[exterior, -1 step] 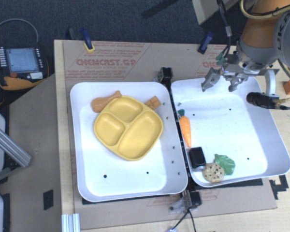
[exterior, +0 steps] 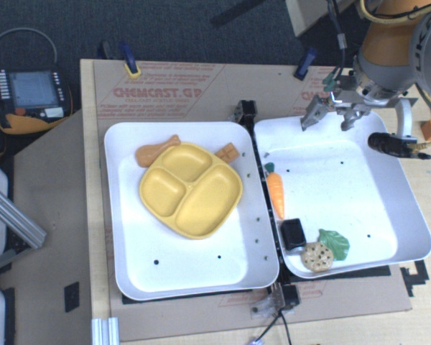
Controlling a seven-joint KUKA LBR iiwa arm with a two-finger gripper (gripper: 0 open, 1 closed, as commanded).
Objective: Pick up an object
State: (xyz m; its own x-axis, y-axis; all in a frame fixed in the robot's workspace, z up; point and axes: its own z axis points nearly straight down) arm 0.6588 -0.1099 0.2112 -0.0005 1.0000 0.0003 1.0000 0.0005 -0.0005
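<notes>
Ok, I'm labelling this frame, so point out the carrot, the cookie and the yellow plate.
carrot (exterior: 275,195): camera view, middle of its orange body.
cookie (exterior: 317,256): camera view, centre of its speckled face.
yellow plate (exterior: 190,190): camera view, ridge between its compartments.

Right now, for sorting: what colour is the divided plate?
Yellow plastic divided plate; camera view shows it best.

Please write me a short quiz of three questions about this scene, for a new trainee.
1. True or false: the end effector holds the toy carrot.
2. Which bin holds the yellow divided plate? A) left bin B) right bin
3. Fill in: the green leaf touches the ____ at the right bin's near edge.

Key: 1. False; it hangs open over the right bin's far edge, nothing between its fingers. 2. A. 3. cookie.
</notes>
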